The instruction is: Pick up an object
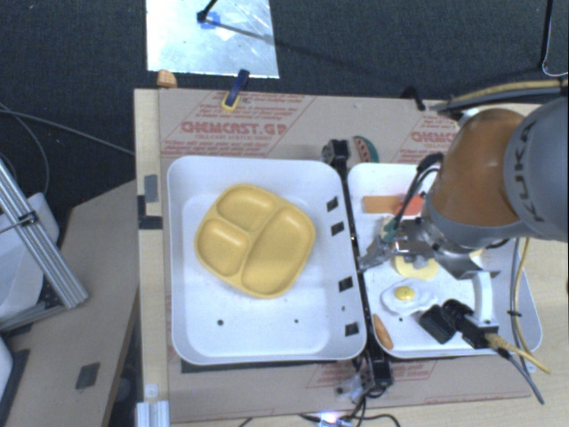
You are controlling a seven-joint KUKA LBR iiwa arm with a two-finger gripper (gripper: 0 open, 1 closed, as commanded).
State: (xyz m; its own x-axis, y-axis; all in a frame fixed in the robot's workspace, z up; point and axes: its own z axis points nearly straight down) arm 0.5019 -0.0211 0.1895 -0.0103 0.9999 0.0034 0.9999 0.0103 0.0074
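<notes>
My gripper (380, 249) hangs low over the left side of the right bin (531, 323), reaching in from the right under the grey and orange arm. Just beneath it lie a small green piece (389, 230) and a pale yellow item (418, 268), both partly covered by the wrist. A toy fried egg (404, 294) lies a little in front of the gripper. An orange strip (382, 205) lies behind it, toward the bin's back. A small sausage-like piece (382, 331) rests at the bin's front left corner. I see nothing between the fingers.
The left bin (191, 327) holds a yellow three-compartment plate (255, 240). A black divider with clips (351, 238) runs between the bins. Cardboard lies under both bins, and a blue and yellow item (236, 90) sits at its back.
</notes>
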